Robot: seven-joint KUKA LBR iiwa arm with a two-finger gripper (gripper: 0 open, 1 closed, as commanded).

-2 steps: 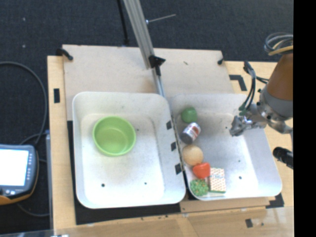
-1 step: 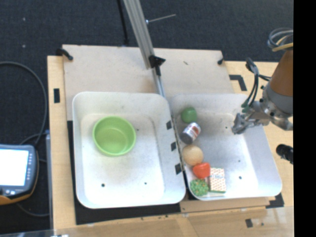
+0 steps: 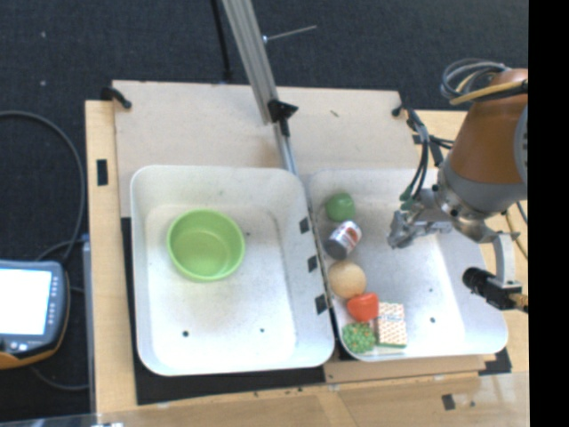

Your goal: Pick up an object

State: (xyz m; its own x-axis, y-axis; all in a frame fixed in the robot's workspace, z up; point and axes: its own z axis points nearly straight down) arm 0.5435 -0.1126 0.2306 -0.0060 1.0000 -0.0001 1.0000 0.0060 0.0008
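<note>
We see the end effector point(image 3: 402, 232) over bare floor in the right bin point(image 3: 462, 327); its opening we cannot tell. Ball point(image 3: 339, 206), can point(image 3: 344, 237) and others line that bin's left edge.

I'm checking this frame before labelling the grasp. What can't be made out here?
- Gripper, camera view: too small and blurred to tell how its fingers stand.
- Small can: label too small to read.
- Green item and patterned packet in the right bin: too small to identify.
- Arm: cut off at the right.
</note>
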